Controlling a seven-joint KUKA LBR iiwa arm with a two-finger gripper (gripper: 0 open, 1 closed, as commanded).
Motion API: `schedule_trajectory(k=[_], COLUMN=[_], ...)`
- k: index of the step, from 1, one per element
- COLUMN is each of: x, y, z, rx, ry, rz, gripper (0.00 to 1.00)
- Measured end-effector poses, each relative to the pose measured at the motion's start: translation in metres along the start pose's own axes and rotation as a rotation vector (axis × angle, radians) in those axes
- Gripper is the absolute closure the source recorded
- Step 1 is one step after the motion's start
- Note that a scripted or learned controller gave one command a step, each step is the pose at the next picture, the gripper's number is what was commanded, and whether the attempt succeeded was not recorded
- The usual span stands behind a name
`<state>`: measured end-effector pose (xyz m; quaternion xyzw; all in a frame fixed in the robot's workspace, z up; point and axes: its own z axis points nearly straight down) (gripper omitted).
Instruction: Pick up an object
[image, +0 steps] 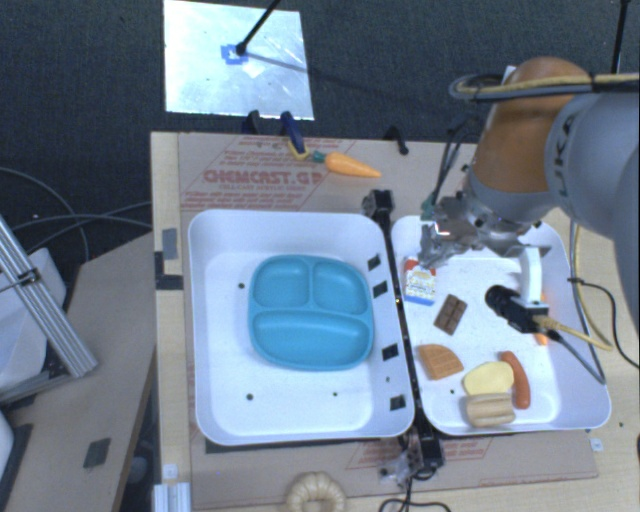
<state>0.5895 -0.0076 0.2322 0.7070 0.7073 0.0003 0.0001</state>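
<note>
Step in hand: approach, pre-grasp. The gripper (433, 250) hangs low over the upper left corner of the right bin (585, 400), right of frame centre, and nothing is visibly held. How wide it stands I cannot tell, as the wrist body hides the tips from this angle.

Likely target: the small carton (420, 282), white with red and blue print. It lies just below the gripper in the frame, close to the bin's left wall. Whether the gripper touches it is unclear; probably just above it.

Other pickable things in the same bin:
- brown bar (451, 314), just right of and below the carton
- tan wedge (440, 360), lower
- yellow piece (487, 378), touching the bread roll (490, 409)
- red sausage (518, 379), beside those two

The left bin (215, 400) holds a blue divided plate (308, 310). A toy carrot (346, 165) lies on the desk (250, 175) above the bins, out of play.

Next move, my read: a short drop onto the carton, centred, then close and lift. The carton sits close to the wall and the brown bar is near, so there is little room either side. An off-centre drop may just push it.
</note>
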Motion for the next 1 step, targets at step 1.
schedule_trajectory(k=[1], x=[-0.0044], y=[0.0155], z=[0.0084], rx=[-0.001], ry=[-0.001], rz=[-0.001], gripper=[1.00])
